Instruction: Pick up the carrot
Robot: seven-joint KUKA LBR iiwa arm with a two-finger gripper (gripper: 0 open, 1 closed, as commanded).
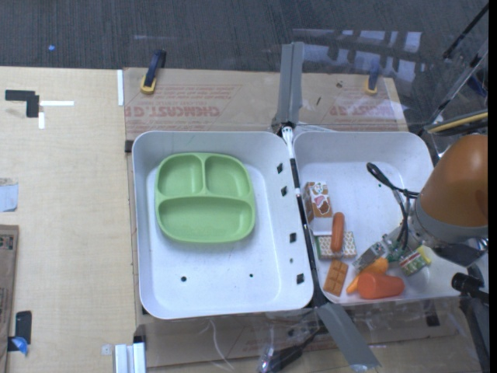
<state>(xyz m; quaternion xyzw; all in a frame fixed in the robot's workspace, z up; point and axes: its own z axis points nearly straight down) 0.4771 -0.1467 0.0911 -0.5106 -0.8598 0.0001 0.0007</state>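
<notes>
The carrot (pixel 378 286) is an orange-red piece lying near the front edge of the right bin (pixel 353 152). A smaller, lighter orange bit touches its upper left side. My gripper (pixel 386 250) hangs just above and behind the carrot, low in the bin, at the end of the grey arm with its orange band (pixel 463 179) coming in from the right. The wrist and cables hide the gripper's tip, and nothing can be seen held in it.
The right bin also holds a sausage (pixel 337 232), a waffle-like brown cracker (pixel 335 275), a toast-patterned block (pixel 318 200) and a small green-yellow item (pixel 416 262) beside the gripper. A green divided plate (pixel 205 197) lies in the left bin (pixel 213 286).
</notes>
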